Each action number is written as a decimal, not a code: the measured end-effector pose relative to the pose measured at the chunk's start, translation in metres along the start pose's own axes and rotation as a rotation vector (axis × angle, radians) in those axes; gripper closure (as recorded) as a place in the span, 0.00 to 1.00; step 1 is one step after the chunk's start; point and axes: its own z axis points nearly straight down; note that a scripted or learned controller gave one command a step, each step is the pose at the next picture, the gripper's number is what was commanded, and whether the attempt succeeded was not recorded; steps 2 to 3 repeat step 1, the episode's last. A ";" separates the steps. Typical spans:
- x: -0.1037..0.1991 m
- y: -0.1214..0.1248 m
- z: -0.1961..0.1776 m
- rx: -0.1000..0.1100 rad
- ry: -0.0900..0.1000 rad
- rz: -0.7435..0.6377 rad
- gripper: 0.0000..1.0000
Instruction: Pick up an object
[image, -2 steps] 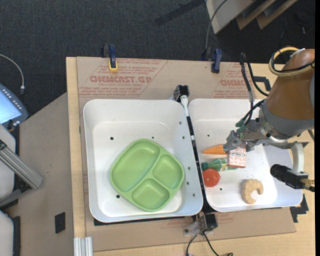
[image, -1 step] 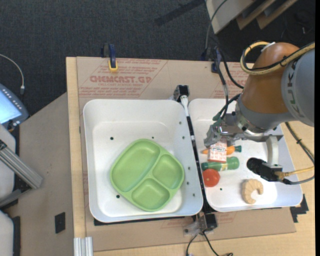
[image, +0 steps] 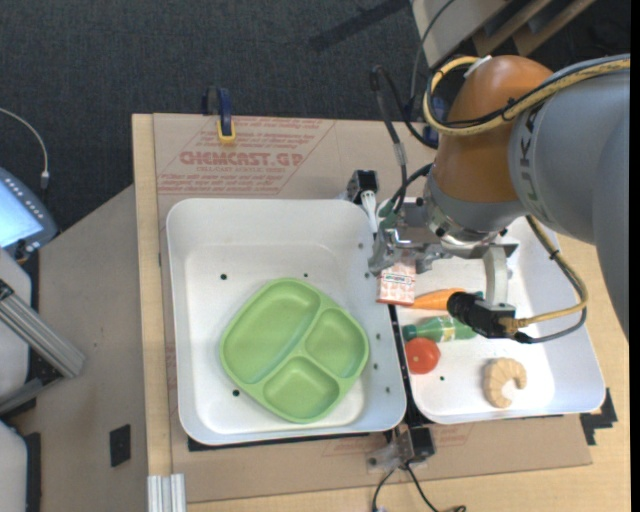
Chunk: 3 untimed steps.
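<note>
My gripper hangs over the rim between the two white bins, below the orange band of the arm. Its fingers pinch the top edge of a small red and white packet, which dangles tilted above the divider. In the right bin lie an orange carrot, a green bottle-shaped toy, a red tomato and a tan croissant. All of these sit just right of and below the gripper.
A green three-part plate fills the middle of the left bin. A black connector on a yellow cable hangs from the arm over the carrot and the green toy. Cardboard lines the bench under both bins.
</note>
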 end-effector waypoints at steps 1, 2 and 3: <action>0.040 0.018 -0.003 0.001 0.000 0.001 1.00; 0.040 0.018 -0.003 0.001 0.000 0.001 1.00; 0.040 0.018 -0.003 0.001 0.000 0.001 1.00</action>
